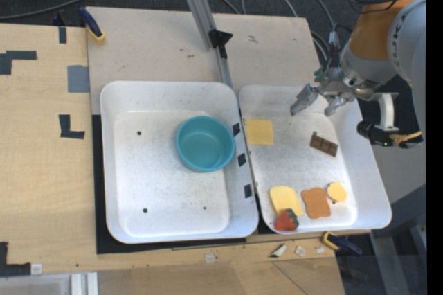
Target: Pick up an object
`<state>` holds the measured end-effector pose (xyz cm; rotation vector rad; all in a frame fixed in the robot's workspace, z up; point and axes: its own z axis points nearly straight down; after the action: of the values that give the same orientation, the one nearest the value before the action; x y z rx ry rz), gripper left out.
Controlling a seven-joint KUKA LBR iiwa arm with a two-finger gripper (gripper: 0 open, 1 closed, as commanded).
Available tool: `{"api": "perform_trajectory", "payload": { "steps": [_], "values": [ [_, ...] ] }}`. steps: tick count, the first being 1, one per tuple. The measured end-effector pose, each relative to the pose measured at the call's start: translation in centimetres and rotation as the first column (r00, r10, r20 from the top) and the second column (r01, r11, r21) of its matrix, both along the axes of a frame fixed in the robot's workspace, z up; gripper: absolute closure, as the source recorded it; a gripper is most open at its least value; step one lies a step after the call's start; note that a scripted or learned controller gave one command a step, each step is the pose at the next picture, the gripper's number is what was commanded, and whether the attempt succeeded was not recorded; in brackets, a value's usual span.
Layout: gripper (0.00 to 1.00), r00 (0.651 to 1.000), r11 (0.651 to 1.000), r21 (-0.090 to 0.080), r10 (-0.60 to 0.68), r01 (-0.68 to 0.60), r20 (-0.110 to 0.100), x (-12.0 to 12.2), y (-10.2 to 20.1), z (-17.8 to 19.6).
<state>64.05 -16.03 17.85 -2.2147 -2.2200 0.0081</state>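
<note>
Gripper (319, 104), jaws spread and holding nothing, hovers over right bin (370, 179); chocolate (323, 144) and other items await picking.

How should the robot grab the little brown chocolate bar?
Probably from straight above, pinching the chocolate bar across its narrow width. It lies flat and slanted on the right bin floor, with bare space around it. The end effector would need turning to match that slant.

You see gripper (319, 105) spread open, empty, over right bin (367, 179) far end. Below it: yellow square (259, 131), brown bar (323, 144). Teal bowl (204, 142) in left bin (131, 169).
</note>
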Motion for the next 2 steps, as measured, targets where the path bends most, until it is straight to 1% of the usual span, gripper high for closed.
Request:
{"api": "perform_trajectory", "payload": {
  "steps": [1,2],
  "values": [
    [0.0,1.0,1.0,0.0,-0.001,0.001,0.0,-1.1,0.1,-6.0],
    [0.0,1.0,1.0,-0.002,0.0,0.0,0.007,-1.1,0.2,-9.1]
  ]
}}
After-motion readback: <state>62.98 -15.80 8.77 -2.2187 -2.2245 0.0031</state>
